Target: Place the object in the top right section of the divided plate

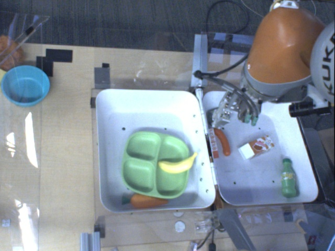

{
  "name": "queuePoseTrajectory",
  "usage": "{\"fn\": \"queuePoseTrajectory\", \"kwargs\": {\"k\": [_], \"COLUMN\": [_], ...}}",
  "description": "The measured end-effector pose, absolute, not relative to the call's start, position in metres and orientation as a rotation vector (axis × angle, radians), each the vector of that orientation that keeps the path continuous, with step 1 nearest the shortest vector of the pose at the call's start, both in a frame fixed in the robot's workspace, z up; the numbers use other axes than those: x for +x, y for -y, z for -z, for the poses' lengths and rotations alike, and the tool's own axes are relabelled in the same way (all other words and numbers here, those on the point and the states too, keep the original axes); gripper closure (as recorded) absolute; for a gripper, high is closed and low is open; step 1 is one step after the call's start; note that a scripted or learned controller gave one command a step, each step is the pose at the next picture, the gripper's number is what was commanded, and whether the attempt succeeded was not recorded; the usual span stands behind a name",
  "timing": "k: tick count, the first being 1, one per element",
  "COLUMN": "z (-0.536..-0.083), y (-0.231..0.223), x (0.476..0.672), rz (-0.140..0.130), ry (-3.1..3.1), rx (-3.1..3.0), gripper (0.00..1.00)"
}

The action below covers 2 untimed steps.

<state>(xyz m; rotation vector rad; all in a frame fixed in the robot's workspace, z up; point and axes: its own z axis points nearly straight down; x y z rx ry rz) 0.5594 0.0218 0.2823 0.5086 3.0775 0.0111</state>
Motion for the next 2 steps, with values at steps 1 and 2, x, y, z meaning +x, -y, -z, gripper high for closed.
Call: {"fn": "queuePoseTrajectory", "kwargs": {"k": [1,2], "z": [-0.185,-0.186], "y": [-0.055,-0.075], "x": [0.528,0.489], "rz": [-0.004,-0.004], "ry": [-3.129,-3.129], "rx": [0.194,-0.186], "gripper": [1.00,1.00]}}
